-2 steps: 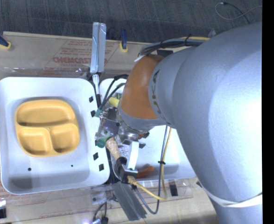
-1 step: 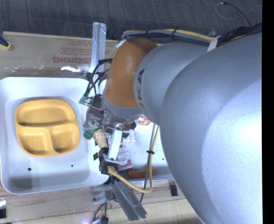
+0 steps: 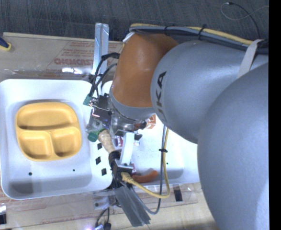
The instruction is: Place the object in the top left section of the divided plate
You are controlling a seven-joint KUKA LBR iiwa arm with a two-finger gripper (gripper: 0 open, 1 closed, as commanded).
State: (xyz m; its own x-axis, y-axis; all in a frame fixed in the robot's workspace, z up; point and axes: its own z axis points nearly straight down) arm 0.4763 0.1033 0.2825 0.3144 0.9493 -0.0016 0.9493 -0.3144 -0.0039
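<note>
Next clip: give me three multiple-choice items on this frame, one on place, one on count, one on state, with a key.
1. The plate lies in which bin?
A. left
B. right
C. neither

2. How many sections has the plate?
A. two
B. three
C. four

3. The plate's sections look:
A. full of food
B. covered by a lid
C. bare

Key: 1 A, it sits in the left bin, away from the arm. 2 B, one long section above two smaller ones. 3 C, plain yellow shows in all three.

Arm [image 3: 217, 114]: I see it reach in from the right, grey and very large.
Orange band [image 3: 138, 71]: above the wrist.
Wrist: points downward.
</note>
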